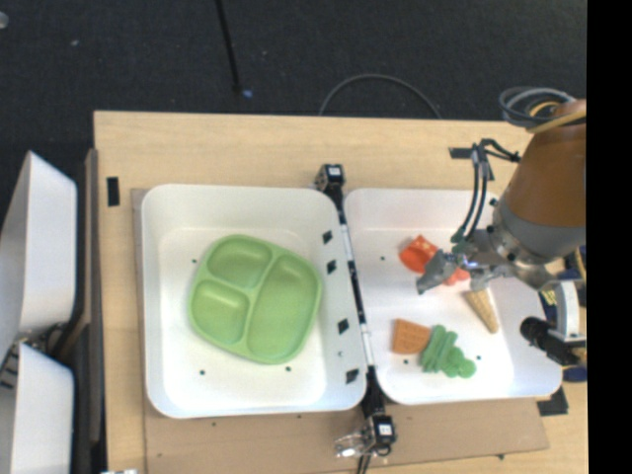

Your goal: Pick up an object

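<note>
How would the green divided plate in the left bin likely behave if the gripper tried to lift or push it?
The green divided plate looks like moulded plastic, so it is probably stiff and light. It lies flat on the left bin, so it should slide, not roll or tip. Its low rim probably gives a two-finger gripper little to pinch.

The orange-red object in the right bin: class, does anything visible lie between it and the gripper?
Nothing visible does. The gripper sits right beside the orange-red object, at its lower right edge. The tan cone, orange wedge and green toy all lie lower in the right bin, off that line.
</note>
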`<state>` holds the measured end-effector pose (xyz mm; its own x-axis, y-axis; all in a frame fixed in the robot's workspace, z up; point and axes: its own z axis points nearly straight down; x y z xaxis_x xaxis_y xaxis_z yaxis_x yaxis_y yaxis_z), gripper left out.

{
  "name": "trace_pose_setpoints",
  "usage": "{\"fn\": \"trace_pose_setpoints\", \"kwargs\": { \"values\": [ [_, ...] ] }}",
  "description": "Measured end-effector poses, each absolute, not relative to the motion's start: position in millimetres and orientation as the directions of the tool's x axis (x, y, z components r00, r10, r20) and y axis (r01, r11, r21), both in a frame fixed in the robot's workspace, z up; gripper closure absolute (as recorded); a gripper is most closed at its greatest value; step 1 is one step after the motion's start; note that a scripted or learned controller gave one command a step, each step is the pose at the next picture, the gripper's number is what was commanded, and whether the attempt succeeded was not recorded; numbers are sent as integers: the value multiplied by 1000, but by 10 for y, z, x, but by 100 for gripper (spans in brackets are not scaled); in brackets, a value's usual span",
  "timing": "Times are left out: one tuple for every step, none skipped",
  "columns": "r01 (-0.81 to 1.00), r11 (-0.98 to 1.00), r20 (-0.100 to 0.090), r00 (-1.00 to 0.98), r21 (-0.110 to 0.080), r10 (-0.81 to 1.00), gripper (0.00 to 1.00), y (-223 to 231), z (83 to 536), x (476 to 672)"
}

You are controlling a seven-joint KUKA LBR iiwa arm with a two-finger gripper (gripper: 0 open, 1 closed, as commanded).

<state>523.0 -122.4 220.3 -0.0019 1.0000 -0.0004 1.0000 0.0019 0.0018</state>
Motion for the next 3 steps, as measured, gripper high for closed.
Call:
{"fn": "trace_pose_setpoints", "kwargs": {
  "values": [
    [1000, -1, -1, 1, -3, 1000, 0, -1272, 1767, 5259],
    [1000, -1, -1, 1, -2, 1000, 0, -1308, 1158, 5313],
    [1000, -4, -1, 4, -1, 1000, 0, -1319, 1001, 5315]
  ]
}}
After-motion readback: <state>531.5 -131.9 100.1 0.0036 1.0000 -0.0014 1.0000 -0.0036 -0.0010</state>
